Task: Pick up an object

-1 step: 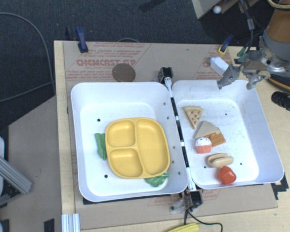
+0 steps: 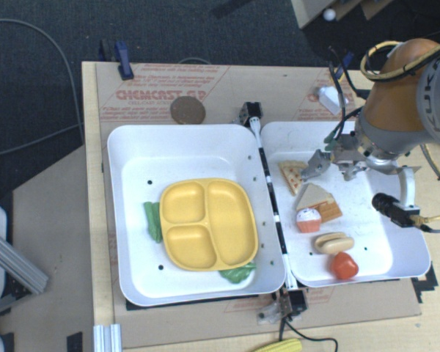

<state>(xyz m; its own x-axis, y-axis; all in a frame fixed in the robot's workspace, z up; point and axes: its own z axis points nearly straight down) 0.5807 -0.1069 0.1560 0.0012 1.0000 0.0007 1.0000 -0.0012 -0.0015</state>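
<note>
We see the toy foods lying in the right bin (image 2: 396, 266), at about three o'clock of the tabletop (image 2: 227, 97). A pizza slice (image 2: 291, 175), tan with red spots, lies near the bin's nine o'clock edge. Just below it, toward six o'clock, rests a grey-tan wedge (image 2: 314, 195) touching an orange-brown block (image 2: 328, 211), and beside that a small white-and-red piece (image 2: 308, 220), perhaps a cupcake, though the view is too coarse to be sure. Further toward six o'clock lie a hot dog bun (image 2: 333, 242) and a red tomato-like ball (image 2: 345, 267), nearly touching one another.

The left bin (image 2: 132, 160) holds a yellow divided plate (image 2: 207, 223) with three compartments. A green leafy piece (image 2: 153, 220) pokes out at the plate's nine o'clock side, and another green piece (image 2: 238, 273) at its five o'clock corner.

The gripper (image 2: 319, 164) hangs over the right bin's upper part, at about one o'clock from the pizza slice. We cannot tell how it stands, and we see nothing grasped. A brown disc (image 2: 188, 111) lies on the tabletop at twelve o'clock of the left bin.
</note>
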